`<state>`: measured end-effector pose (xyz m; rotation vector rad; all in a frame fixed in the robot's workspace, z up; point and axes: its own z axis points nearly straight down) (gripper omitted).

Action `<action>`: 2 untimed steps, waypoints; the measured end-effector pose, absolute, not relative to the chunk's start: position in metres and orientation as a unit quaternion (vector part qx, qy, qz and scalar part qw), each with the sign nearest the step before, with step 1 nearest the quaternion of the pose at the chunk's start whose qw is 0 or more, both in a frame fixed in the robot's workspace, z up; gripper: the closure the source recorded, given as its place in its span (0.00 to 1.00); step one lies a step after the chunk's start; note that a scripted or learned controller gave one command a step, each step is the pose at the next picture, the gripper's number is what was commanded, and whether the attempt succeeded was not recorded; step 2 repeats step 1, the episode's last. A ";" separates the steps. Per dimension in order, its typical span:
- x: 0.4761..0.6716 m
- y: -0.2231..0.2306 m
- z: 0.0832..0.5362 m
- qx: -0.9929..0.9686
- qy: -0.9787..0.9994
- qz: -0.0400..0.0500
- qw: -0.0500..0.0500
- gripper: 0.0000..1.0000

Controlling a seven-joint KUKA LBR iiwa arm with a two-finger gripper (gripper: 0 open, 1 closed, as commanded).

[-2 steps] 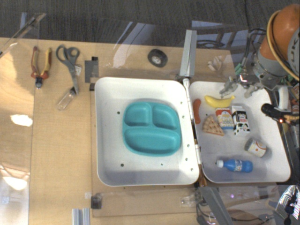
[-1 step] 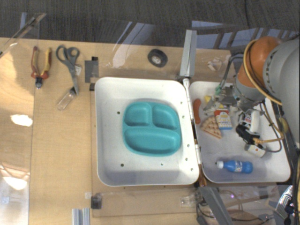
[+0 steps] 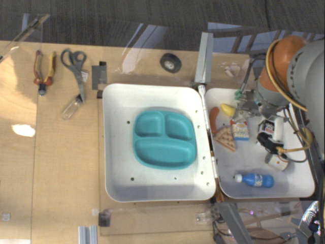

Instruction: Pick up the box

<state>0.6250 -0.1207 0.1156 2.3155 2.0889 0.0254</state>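
The box (image 3: 240,130) lies in the right bin (image 3: 294,189), beside a waffle-patterned piece (image 3: 226,138). The gripper (image 3: 246,107) hangs just above it; jaw state cannot be determined, as the view there is cluttered. A teal tray (image 3: 165,139) occupies the left bin (image 3: 117,136).

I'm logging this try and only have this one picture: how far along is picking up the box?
Done: the arm has reached over the right bin, and the gripper sits low just above the box. In hand: closing in for the grasp; whether it has closed on the box can't be told. Left: the lift, since the box lies on the bin floor beside the waffle piece.
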 end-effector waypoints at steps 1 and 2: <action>0.605 -0.084 0.179 0.541 0.841 0.002 0.003 1.00; 0.605 -0.084 0.179 0.541 0.841 0.002 0.003 1.00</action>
